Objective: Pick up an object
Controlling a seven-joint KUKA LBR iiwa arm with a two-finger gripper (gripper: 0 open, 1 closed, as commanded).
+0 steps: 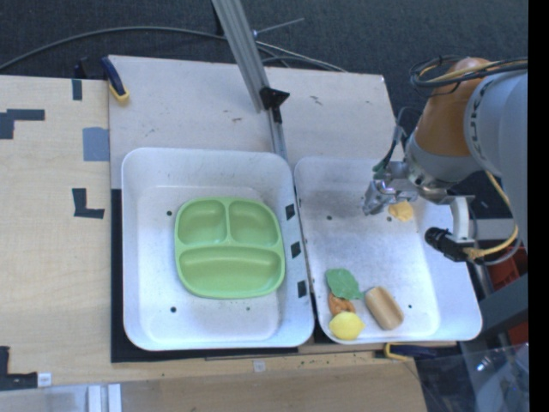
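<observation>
Grey rounded arm (502, 118), orange band (450, 110) above wrist, black cables looping over it, small metallic pincer (377, 197)

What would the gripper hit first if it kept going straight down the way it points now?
Most likely the bare white floor of the right bin, under the gripper. The small yellow object lies just beside it and might be clipped; depth is hard to judge from this slanted view.

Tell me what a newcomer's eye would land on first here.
Most likely the bright green divided plate, lying flat in the left bin. Next the arm coming in from the right, its gripper low over the right bin beside a small yellow piece. Toy foods cluster at that bin's near edge: a lemon, a bread roll, a green leaf.
</observation>
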